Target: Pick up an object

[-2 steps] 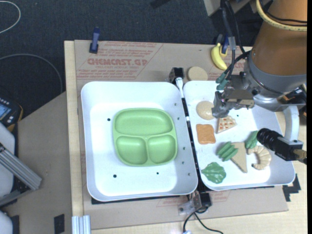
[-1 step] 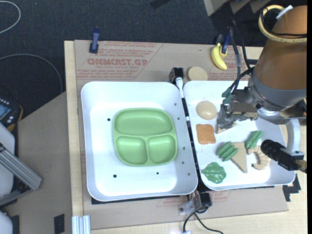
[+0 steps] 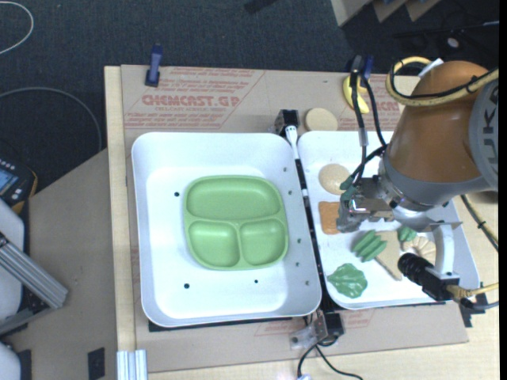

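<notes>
Gripper [image 3: 354,212] sat low in the right bin [image 3: 467,248], nr its left wall, right over an orange flat piece [image 3: 327,217]. Couldn't tell its state, arm body hid too much. Nothing visibly held.

Candidates in that bin: orange piece at left edge under the tool, tan round item [image 3: 333,177] just behind it twd the back-left, ribbed green piece [image 3: 369,245] mid-bin, leafy green piece [image 3: 347,279] nr front-left corner. Left bin [image 3: 150,212] carried a green divided plate [image 3: 235,220], centred.

Risks, as judged: orange piece lay flat & thin, so the tool could slide over w/o purchase. It sat close to the bin wall, so wall contact could block a clean close. Crowded neighbours might get nudged or double-grabbed.
</notes>
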{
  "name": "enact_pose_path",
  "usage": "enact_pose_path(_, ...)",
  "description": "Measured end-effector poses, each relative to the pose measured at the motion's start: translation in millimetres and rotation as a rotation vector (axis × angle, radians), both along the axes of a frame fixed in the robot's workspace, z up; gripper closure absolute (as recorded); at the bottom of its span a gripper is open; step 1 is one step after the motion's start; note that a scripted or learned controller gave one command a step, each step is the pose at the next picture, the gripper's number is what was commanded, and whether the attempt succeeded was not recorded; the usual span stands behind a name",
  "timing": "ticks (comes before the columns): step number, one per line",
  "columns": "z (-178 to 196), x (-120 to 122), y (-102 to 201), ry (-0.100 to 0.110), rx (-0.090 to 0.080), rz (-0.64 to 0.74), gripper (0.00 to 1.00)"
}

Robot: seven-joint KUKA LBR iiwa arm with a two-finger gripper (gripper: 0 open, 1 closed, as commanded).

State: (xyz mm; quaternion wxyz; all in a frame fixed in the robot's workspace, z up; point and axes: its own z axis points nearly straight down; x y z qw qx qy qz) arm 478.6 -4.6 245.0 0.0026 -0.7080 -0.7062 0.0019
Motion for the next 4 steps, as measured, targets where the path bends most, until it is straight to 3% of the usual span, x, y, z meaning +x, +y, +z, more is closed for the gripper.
enact_pose_path(1,13,1,61,-0.008,-0.001,0.005,1.0)
enact_pose_path(2,114,1,54,-0.013,-0.001,0.004,1.0)
enact_pose_path(3,21,15,2,0.002,-0.002,-0.003,1.0)
enact_pose_path(4,62,1,58,-0.011,0.0,0.008,1.0)
